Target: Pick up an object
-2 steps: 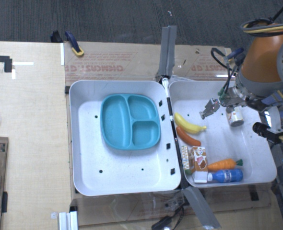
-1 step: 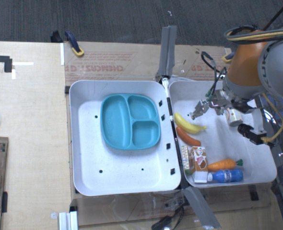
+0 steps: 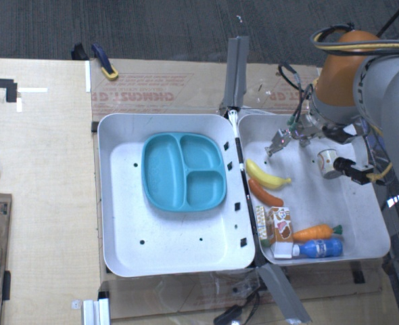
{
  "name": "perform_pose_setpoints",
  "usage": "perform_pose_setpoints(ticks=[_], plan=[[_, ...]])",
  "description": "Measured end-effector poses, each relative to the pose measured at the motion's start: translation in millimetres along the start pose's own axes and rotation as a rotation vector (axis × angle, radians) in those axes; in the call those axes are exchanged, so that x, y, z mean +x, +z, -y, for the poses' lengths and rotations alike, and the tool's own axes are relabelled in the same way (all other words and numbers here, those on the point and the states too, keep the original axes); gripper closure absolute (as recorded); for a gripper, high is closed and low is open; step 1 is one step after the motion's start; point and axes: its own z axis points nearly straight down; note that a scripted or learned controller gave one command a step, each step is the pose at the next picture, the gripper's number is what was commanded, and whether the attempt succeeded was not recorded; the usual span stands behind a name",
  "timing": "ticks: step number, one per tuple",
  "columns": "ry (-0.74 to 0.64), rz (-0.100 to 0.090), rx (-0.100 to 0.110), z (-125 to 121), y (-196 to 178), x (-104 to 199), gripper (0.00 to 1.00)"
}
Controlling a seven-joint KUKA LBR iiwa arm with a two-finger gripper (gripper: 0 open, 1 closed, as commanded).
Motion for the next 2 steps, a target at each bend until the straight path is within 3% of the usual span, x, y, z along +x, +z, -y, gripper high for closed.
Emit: perform_pose_setpoints(ticks=[2], plan=[[-0.084,-0.001,0.001,26.5,-0.3,32.8,0.0]])
